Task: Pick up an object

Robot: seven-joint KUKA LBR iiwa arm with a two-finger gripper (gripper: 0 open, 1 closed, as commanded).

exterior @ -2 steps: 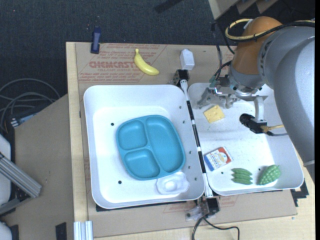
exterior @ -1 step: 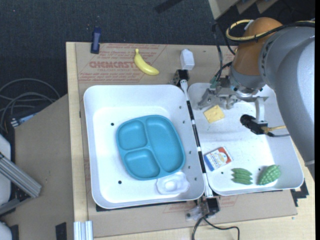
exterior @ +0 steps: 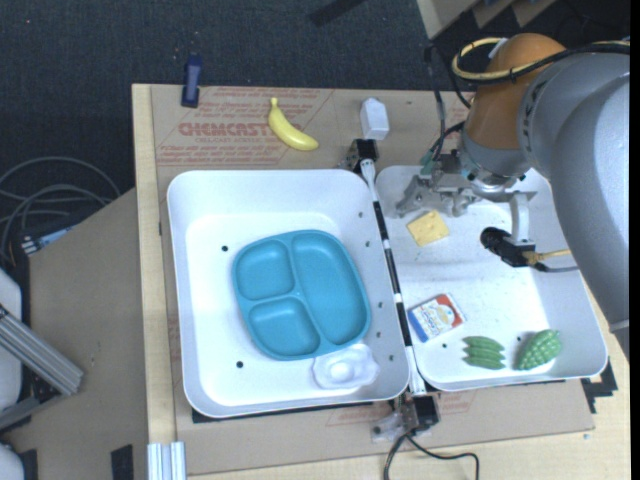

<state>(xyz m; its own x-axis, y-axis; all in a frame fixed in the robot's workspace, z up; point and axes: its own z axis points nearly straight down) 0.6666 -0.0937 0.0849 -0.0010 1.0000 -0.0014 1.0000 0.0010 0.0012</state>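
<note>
Two green toy vegetables and a card lay nearest, well below the tool.

Nearest the viewer sat a green pea pod point(exterior: 483, 352) and a knobbly green piece point(exterior: 538, 349), both well apart from the tool point(exterior: 436, 194), with a small red, white and blue card point(exterior: 435, 316) between them and it. Grey arm point(exterior: 590, 158) and orange band point(exterior: 510, 93) hid the right bin's point(exterior: 500, 268) far corner and ran off frame. Metal parts blurred together, so whether the tool stood apart or together I cannot tell. Just below it lay a pale yellow cheese wedge point(exterior: 429, 229), flat on the bin floor, not visibly gripped. Left of the tool, the other bin point(exterior: 200, 268) held a blue divided plate point(exterior: 298, 293); a banana point(exterior: 289, 129) lay on the desk point(exterior: 160, 168) beyond.
</note>
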